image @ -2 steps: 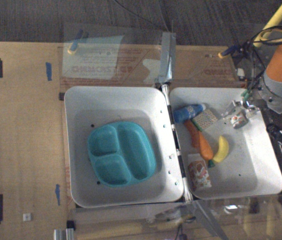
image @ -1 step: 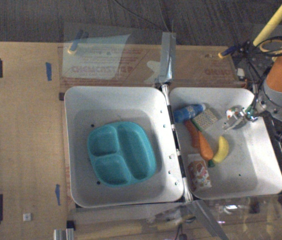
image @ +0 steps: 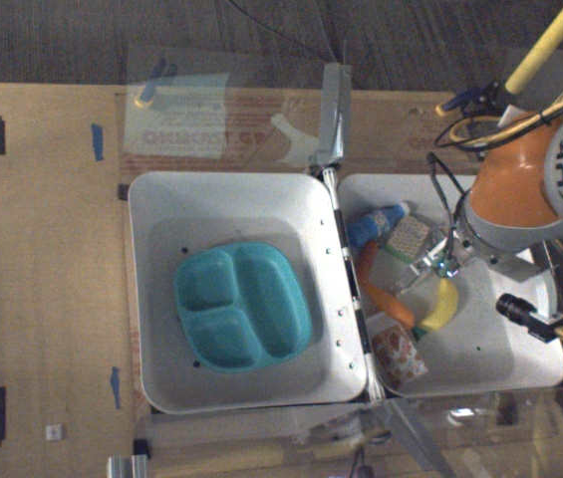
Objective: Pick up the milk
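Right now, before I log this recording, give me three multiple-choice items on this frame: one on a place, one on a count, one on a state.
1. Where does the teal tray lie?
A. left bin
B. right bin
C. on the wooden bench

2. How many compartments does the tray have?
A. two
B. three
C. five

3. How does the banana stand?
A. hanging clear above the bin
B. resting on the tray
C. lying in the right bin by the carrot

Answers:
1 A: it sits on the left bin's floor.
2 B: raised ridges split it in three.
3 C: it rests on the bin floor just below the gripper.
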